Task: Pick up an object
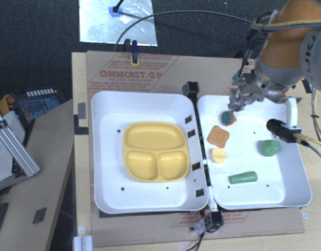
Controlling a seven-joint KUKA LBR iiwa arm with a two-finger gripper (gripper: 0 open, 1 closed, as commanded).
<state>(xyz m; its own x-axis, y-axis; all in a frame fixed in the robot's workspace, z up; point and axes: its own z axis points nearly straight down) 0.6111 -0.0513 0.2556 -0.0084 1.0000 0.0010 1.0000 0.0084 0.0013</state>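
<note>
Small round object [229, 118], teal with an orange patch, is shown near the back of the right bin [294, 190], directly beneath the gripper [237, 104], which is lowered over it from the right. Whether the fingers are spread or closed cannot be told, and no object is seen clamped between them — so a hold is not claimed. A miss is judged the chief risk: a rounded, small object could be nudged aside or rolled by a finger that lands off-centre, or squeezed out as the fingers meet. The orange waffle piece [218, 136] lies just beside it, toward the front, and could be caught or pushed along with it. The yellow piece [219, 156], the green ball [269, 148] and the green stick [242, 178] lie farther off and are less likely to be disturbed. The fingertips are blurred against the wrist, and the top of the round object is partly covered by them — its true shape is hard to make out. The left bin [105, 140] bears a yellow divided tray [155, 150].
</note>
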